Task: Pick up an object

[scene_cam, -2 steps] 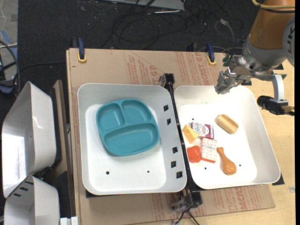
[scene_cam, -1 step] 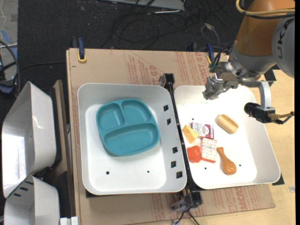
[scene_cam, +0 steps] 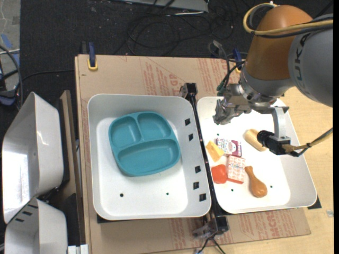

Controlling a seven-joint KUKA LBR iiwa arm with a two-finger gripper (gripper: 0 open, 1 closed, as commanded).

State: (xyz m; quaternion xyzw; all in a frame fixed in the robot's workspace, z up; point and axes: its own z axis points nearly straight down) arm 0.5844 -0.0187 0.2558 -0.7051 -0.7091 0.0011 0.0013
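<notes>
My claw (scene_cam: 225, 112) hangs over the near-left part of the right-hand shallow white bin (scene_cam: 296, 194), above its floor. Whether it is parted or closed I cannot tell; I see nothing in it. Just below it lie the small pink-and-white printed packet (scene_cam: 230, 145) and the yellow wedge-shaped toy cheese (scene_cam: 214, 151). I would judge the packet nearest: drop straight, straddle its narrow sides, avoid nudging the wedge.
</notes>
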